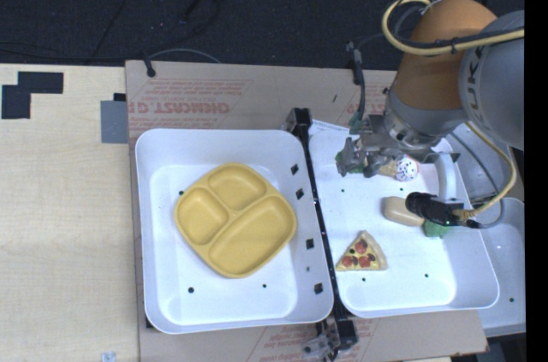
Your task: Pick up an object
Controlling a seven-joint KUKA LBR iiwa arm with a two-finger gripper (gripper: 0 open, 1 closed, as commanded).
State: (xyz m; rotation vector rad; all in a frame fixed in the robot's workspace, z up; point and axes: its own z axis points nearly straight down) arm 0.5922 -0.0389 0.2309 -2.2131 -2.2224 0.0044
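My gripper [360, 162] hangs over the far left part of the right bin [479, 283]. Its fingers stand apart with nothing between them, so it is open. A small white ball with dark dots [406, 170] lies just to its right, partly under the wrist. Nearer the front lies a beige oblong piece [397, 210], with a small green thing [437, 228] beside it. A toy pizza slice [362, 253] rests further toward the bin's front, left of centre.
The left bin [163, 283] holds a yellow divided plate [235, 219]. A black divider [312, 215] runs between the two bins. The grey and orange arm [445, 69] reaches in from the upper right.
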